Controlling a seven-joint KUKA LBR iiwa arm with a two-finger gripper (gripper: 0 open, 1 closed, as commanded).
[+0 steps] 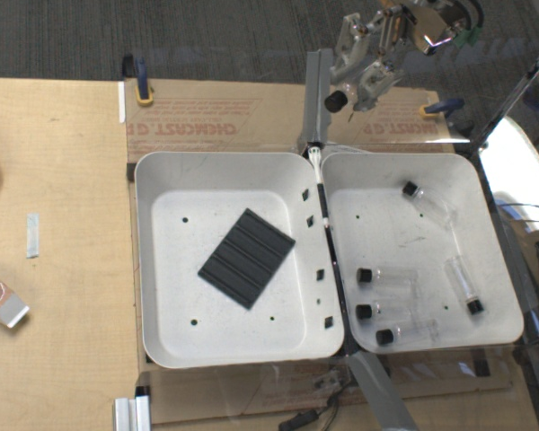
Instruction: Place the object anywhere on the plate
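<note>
Two shallow white bins sit side by side on the brown surface (63,169). The left bin (153,241) holds a dark ribbed plate (247,259), a flat rectangle lying tilted near the bin's middle, apart from every wall.

The right bin (494,250) holds several clear vials with black caps. One vial (427,200) lies toward 12 o'clock in the bin. Another vial (463,285) lies at about 3 o'clock, near the right wall. Three more vials (391,308) cluster at about 7 o'clock, close together, their black caps pointing toward the divider between the bins. The clear bodies are faint against the white floor, so which of them touch is hard to tell.

The gripper (364,57) hangs above the back edge of the bench, at 12 o'clock from the right bin and outside both bins. It is well apart from the plate and the vials. Nothing shows between its fingers, and from this angle whether they stand wide or narrow cannot be told.

On the surface at 9 o'clock from the left bin lie a small grey strip (32,236) and a reddish packet (0,299).
</note>
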